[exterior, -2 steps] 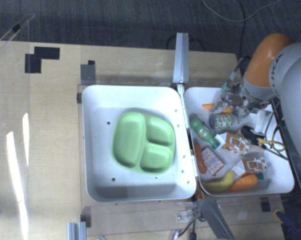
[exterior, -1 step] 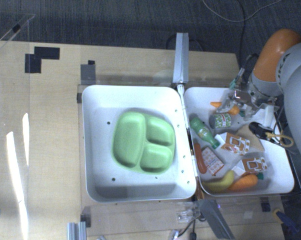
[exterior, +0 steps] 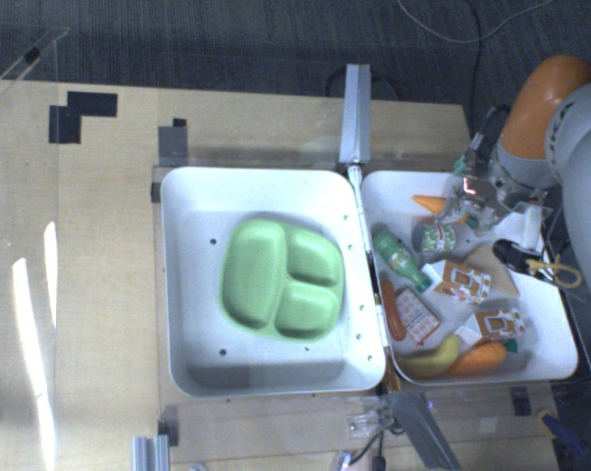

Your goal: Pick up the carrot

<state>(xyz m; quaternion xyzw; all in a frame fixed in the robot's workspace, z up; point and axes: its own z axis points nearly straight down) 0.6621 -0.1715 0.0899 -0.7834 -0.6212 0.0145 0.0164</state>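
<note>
Carrot (exterior: 479, 357) lies low in the right bin (exterior: 561, 361), touching a banana (exterior: 433, 358). Left of them, a green divided tray (exterior: 282, 278) fills the left bin (exterior: 183, 263). Upper right, the gripper (exterior: 469, 196) hovers beside a small orange piece (exterior: 430, 203); whether it is clenched or released, I cannot tell.

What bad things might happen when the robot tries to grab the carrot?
1. The gripper hangs at the back of the right bin, while the big carrot lies at the front edge, so it may go for the small orange piece nearby instead.
2. The carrot touches a banana and sits under a small box, so the fingers could bump or snag those.
3. The carrot lies close to the bin wall, leaving little room for a clean grab.
</note>
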